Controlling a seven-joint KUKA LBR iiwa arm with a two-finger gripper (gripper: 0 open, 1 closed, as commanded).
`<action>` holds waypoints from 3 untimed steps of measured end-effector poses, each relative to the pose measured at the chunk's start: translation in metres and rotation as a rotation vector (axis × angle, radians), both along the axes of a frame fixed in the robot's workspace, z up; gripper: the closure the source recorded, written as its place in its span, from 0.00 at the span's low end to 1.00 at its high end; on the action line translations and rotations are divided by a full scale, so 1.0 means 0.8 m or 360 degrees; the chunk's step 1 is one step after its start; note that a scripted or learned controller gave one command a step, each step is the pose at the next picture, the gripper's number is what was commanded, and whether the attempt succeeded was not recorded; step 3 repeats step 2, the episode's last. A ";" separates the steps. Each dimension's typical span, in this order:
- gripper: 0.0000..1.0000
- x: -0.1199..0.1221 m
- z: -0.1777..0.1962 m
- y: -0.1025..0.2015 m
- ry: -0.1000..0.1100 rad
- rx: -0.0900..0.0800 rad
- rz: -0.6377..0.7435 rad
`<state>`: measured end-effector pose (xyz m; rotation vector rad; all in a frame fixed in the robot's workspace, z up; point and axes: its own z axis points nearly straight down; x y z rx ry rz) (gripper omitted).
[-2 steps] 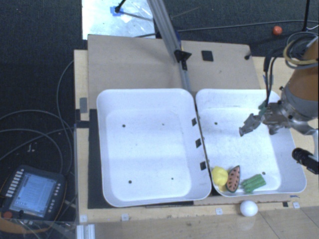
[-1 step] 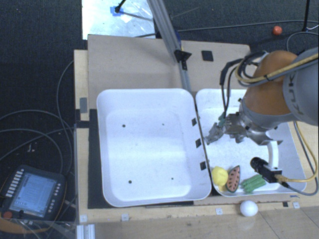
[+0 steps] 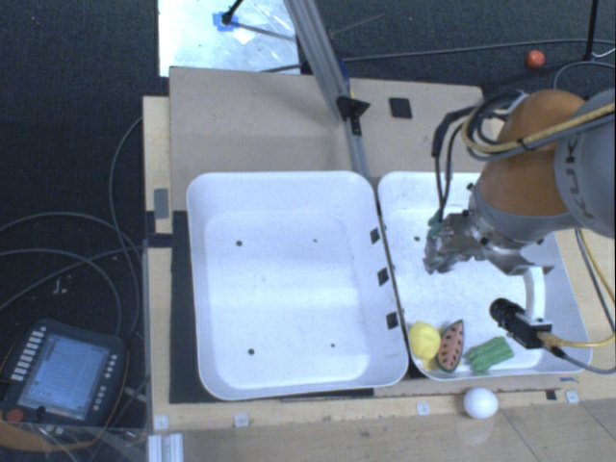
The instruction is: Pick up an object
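I am eyeing the small round yellow toy [image 3: 423, 338], the striped red slice-shaped toy [image 3: 449, 346] and the ridged green plastic piece [image 3: 489, 353], all lying bunched at the near edge of the right shallow white bin [image 3: 404, 200]. The metal pincer [image 3: 443, 249] is hovering above the bin floor, well apart from them; I cannot tell its spread. I am judging it should travel nearward, centre over one piece, then descend straight.
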<state>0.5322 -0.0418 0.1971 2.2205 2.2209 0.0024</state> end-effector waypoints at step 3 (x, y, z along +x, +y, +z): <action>1.00 -0.039 -0.016 0.151 0.0010 0.0000 0.0006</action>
